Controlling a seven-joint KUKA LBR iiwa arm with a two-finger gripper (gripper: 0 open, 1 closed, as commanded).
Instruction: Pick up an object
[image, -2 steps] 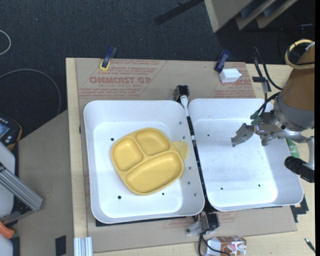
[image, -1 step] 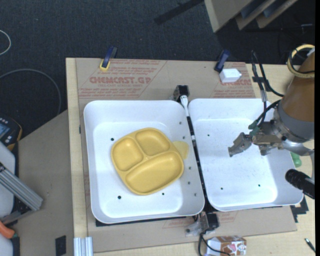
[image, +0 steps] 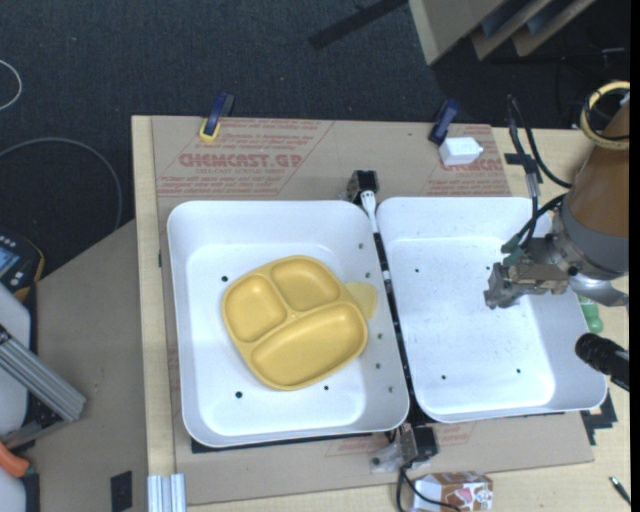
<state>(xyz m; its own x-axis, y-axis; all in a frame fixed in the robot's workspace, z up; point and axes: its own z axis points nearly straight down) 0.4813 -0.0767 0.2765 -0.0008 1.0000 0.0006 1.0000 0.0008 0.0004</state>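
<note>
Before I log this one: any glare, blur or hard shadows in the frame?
Camera view: even, soft light; the left bin and the right bin look bright but not blown out. The yellow divided plate is sharp, with only mild sheen and a faint shadow. The gripper reads softer and darker.

Yellow three-compartment plate (image: 294, 322) lies flat, upright, in the left bin (image: 190, 300).

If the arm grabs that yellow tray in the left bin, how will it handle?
The yellow tray looks like moulded plastic, so probably stiff and light. It is wide and shallow, so gripped at one rim it may tilt. Its glossy surface could slip. It lies flat, so rolling is unlikely.
</note>
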